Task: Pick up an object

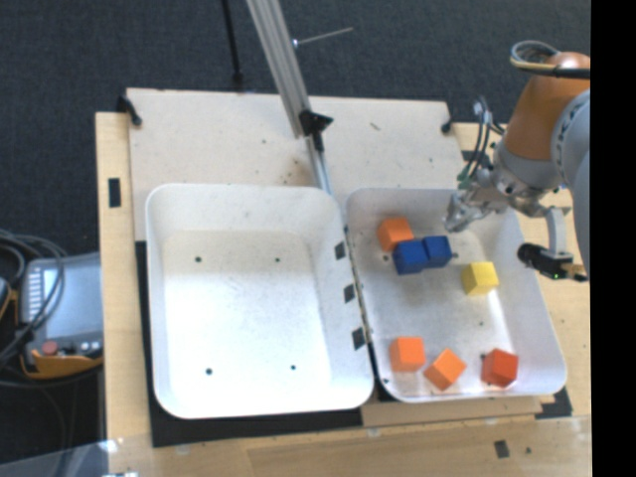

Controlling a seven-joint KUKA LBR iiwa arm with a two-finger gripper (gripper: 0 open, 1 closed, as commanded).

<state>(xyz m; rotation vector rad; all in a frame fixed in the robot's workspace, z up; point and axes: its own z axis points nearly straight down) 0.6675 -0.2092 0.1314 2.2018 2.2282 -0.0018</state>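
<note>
Hovering over the far part of the right bin (532, 296), the gripper (461, 217) sits just beyond the blue block (422, 254) — whether it has closed on anything cannot be told from here, and nothing is seen in its grasp. Step in hand, as judged: approach, pick not yet made. Candidates all lie in this bin: an orange block (395, 232) touching the blue one, a yellow block (479, 277) apart. Next move calls for a descent centred on one block — the crowded blue-orange pair risks a nudge.

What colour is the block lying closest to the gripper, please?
Blue: the block sits just below the gripper, seen in the camera view.
</note>
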